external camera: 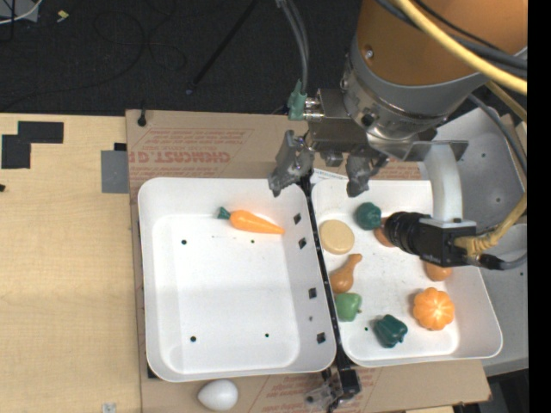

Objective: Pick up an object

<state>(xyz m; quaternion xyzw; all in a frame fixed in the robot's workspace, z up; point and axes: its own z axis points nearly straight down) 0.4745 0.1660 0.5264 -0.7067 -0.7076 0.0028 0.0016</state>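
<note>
My gripper [325,177] hangs high over the far end of the divider between the two bins, its two fingers spread wide with nothing between them, so it is open. An orange carrot [250,221] lies in the left bin [164,231], near its far edge. The right bin [478,338] holds a round cream disc [337,237], a tan pear-shaped piece [346,273], a green pepper [348,305], a dark teal piece [390,329], an orange pumpkin [432,308] and a teal object [368,215] just under the right finger.
A black cylindrical fitting with a yellow cable [426,237] reaches over the right bin from the right. A white egg [217,395] lies on the cardboard in front of the left bin. The arm's big orange body [422,41] looms above the right bin.
</note>
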